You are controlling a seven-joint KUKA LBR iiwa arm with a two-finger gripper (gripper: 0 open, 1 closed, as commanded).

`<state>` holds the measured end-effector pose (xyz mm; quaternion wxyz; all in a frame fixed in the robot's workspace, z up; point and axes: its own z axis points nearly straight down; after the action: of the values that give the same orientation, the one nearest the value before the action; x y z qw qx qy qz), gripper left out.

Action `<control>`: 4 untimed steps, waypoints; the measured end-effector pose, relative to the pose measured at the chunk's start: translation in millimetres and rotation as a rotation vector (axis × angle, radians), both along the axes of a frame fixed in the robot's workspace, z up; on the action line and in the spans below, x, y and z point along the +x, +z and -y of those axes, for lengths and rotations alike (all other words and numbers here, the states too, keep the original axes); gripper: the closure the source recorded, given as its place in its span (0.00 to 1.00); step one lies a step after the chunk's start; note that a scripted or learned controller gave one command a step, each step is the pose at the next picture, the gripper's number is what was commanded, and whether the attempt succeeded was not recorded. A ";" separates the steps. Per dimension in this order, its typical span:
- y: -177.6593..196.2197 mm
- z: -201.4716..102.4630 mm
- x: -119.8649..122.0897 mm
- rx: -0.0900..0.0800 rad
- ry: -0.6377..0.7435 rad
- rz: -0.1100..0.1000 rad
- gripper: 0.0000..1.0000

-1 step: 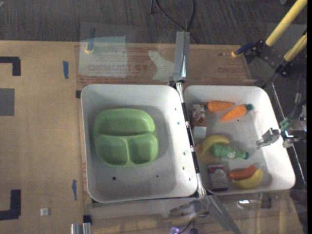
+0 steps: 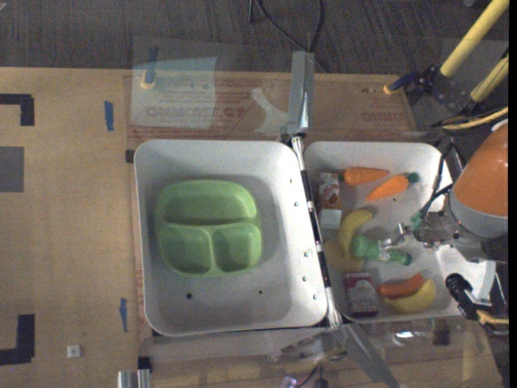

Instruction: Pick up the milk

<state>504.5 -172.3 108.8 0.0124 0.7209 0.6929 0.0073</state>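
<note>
The milk (image 2: 327, 191) looks like a small white and red carton lying at the upper left of the right bin (image 2: 432, 153), against the wall shared with the left bin. My gripper (image 2: 406, 234) hangs over the middle of the right bin, well to the right of the carton and lower in the view, just above a green bottle (image 2: 378, 250). Nothing is visibly held in it. The orange-banded wrist (image 2: 485, 192) reaches in from the right.
The right bin also holds two carrots (image 2: 380, 181), a banana (image 2: 353, 228), a red box (image 2: 361, 292) and another banana with an orange piece (image 2: 410, 293). A green divided plate (image 2: 210, 226) lies in the left bin (image 2: 153, 217).
</note>
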 end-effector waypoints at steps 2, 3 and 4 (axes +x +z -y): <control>75.8 -95.8 67.6 0.006 0.063 -0.027 0.00; 141.9 -114.0 58.2 0.007 -0.061 -0.027 0.00; 4.1 -70.6 39.7 0.010 -0.143 -0.024 0.00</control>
<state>544.2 -101.7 112.9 0.0009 0.7686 0.6397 0.0010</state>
